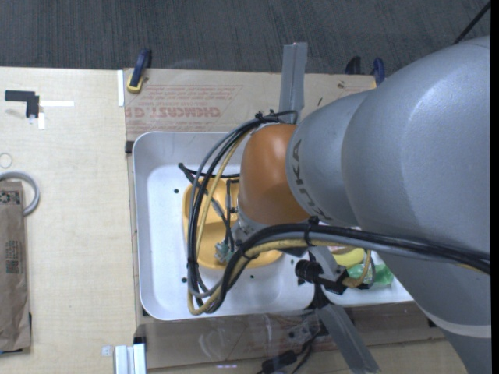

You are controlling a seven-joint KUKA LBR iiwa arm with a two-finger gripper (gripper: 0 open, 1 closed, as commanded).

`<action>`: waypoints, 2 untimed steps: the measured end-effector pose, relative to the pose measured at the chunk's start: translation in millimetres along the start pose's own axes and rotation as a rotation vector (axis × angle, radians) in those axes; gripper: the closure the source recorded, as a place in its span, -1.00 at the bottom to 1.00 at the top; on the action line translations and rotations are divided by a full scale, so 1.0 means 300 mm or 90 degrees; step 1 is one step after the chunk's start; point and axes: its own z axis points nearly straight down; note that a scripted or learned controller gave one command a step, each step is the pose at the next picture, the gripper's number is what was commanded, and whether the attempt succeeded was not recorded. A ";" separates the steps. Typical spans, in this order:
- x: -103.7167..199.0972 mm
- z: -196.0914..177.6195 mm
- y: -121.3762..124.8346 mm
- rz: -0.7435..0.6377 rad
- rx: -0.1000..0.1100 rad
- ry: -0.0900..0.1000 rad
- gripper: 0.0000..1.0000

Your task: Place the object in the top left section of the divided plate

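Observation:
The grey arm with its orange band (269, 174) reaches in from the right and hangs over the white bin (152, 209), covering most of it. Under the arm a yellow divided plate (204, 244) shows in part, with only its left rim and a strip of its lower edge visible. The arm and its black and yellow cables (204, 232) hide the gripper. A yellow banana-like piece (351, 255) and a green object (376, 273) peek out beneath the arm at the bin's lower right. The plate's sections are hidden.
A cardboard sheet (187, 104) with red print lies behind the bin, held by a blue-yellow clamp (139, 70). A brown paper bag (14, 263) lies on the wooden bench at far left. A grey post (292, 76) rises behind the bin.

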 end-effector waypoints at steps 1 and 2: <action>-0.104 -0.195 -0.055 0.210 0.003 0.000 1.00; -0.324 -0.750 -0.088 0.159 0.003 -0.001 1.00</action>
